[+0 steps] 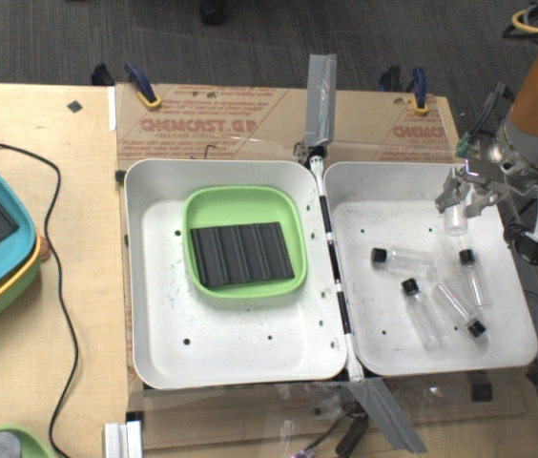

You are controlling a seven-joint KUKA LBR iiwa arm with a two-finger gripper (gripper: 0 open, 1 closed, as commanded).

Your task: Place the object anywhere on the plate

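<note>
1. Gripper (466, 197) over right bin's (383, 342) far right corner; a clear vial (455, 219) hangs at its fingertips, jaws apparently clamped on it.
2. Green plate (288, 208) in left bin (155, 332), dark ridged insert (242, 254) covering its floor.
3. Loose vials (441, 299) overlap, count unclear.

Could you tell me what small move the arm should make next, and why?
Probably carry the hand leftward across the divider toward the green plate in the left bin. A clear vial seems to hang at the hand above the right bin, though a firm grip is hard to confirm, while the plate bears just a dark ribbed pad.
</note>
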